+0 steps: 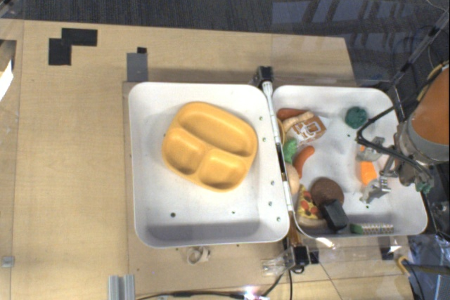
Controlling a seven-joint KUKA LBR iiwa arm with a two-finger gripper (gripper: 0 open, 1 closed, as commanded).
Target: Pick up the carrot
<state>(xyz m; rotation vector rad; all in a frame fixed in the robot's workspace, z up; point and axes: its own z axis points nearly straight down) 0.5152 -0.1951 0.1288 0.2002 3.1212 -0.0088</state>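
On the left, the bench (63, 186) is showing two black marks (70, 46) near its far edge. The left bin (151, 221) is sitting next, and a yellow plate (209, 144) with three compartments is lying in its middle, a little tilted. The right bin (330, 98) is standing just beside it, and the two rims are touching. The carrot (305, 159) is lying in the right bin near its left wall, with its orange-red body pointing to the near side and its green top (290, 150) pointing to the wall. A packet (306, 128) and a brown sausage (288, 113) are lying just behind the carrot. In front of the carrot a brown ball (327, 189) is resting, and a black block (335, 215) is touching it on the near side. A coloured flat piece (306, 206) is lying beside them at the left wall. A green lump (356, 116) is sitting at the far side of this bin. An orange piece (368, 172) is lying more to the right, well apart from the carrot. The gripper (378, 187) is hanging just beside this orange piece, over the right part of the bin, and it is not touching the carrot. I cannot tell if the gripper is open or closed. The arm (432, 116) is reaching in from the right edge
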